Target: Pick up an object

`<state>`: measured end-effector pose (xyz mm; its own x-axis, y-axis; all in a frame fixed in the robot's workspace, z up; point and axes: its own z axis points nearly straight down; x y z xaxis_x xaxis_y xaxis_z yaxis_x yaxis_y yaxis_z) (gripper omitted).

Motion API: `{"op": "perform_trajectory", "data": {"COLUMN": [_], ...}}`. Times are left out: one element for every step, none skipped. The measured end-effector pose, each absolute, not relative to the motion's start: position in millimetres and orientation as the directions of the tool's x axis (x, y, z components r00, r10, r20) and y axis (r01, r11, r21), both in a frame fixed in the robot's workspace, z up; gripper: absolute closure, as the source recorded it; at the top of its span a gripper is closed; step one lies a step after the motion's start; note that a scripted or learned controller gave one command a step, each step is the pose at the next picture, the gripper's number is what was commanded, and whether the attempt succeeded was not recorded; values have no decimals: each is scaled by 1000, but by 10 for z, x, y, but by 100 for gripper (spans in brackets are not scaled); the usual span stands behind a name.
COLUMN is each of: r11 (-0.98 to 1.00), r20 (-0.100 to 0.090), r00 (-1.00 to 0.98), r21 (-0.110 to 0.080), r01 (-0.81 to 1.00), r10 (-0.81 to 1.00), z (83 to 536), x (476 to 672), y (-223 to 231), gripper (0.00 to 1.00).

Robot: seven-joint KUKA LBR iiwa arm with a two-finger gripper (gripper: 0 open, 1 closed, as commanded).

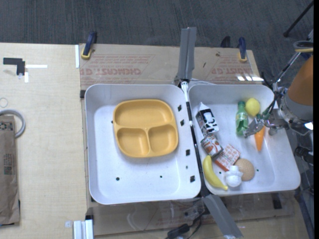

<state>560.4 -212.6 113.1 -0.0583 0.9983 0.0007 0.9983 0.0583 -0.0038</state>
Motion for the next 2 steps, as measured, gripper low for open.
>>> {"op": "perform_trajectory", "data": {"r11": [51,136], "r20": [1,2], "r00": [-51,-136], "r21": [-4,-3], "r01": [999,991], "r10": [999,991], "z": [892,899], "x": [5204,4775], "y": [-1987,-2075], "gripper": [0,0]}}
